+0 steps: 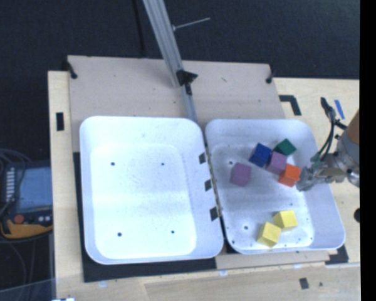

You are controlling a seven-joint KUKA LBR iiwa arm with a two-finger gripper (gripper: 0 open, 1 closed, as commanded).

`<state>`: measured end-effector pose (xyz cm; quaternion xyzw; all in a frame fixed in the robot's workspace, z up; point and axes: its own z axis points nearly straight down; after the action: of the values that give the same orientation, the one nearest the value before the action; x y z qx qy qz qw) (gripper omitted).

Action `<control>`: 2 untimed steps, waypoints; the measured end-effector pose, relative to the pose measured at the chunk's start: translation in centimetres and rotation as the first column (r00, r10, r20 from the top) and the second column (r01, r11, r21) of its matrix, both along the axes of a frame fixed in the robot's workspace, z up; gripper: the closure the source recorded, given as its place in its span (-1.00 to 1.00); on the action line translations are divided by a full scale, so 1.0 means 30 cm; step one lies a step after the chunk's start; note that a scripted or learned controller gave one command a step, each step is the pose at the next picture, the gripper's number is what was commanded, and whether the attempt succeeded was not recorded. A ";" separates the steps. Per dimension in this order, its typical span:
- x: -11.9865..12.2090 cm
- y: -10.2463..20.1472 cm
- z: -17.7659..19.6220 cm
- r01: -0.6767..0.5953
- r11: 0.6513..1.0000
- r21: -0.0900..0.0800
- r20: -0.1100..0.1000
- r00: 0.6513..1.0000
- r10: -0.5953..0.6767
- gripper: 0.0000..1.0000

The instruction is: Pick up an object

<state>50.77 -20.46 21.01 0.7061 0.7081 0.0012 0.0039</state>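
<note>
A pale wooden counter [56,243] carries two shallow white bins side by side, resting on a beige board with black corner marks. The left bin [88,168] shows a bare white floor with a few small dark dots. The right bin [238,243] holds all the loose blocks. Near its upper middle a blue cube [261,155] touches a mauve cube [277,162], with a green cube [286,147] just beside them toward the far rim and an orange cube [289,174] touching the mauve one on its near right side. A second purple cube [240,174] lies apart to the left of that cluster. Two yellow cubes sit near the front wall: one yellow cube [286,219] farther back and another yellow cube [269,234] just beside it, nearer the front rim.

The gripper [308,179] reaches in from the right edge, low over the right bin's right side and just beside the orange cube; whether they touch cannot be told. Its jaws are too small and blurred to tell how far open they are, and no block is seen between them.

A slanted aluminium rail [166,36] rises from the back of the board over dark carpet. A handheld control pendant [28,196] with cables lies on the floor at left.
</note>
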 end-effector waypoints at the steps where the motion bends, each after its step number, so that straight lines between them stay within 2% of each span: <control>1: 0.006 -0.006 0.173 -0.001 1.000 0.000 0.001 1.000 0.001 1.00; 2: -0.009 0.165 0.131 -0.004 1.000 0.004 -0.006 1.000 0.004 1.00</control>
<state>50.50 -15.51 24.94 0.7048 0.7094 0.0006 0.0003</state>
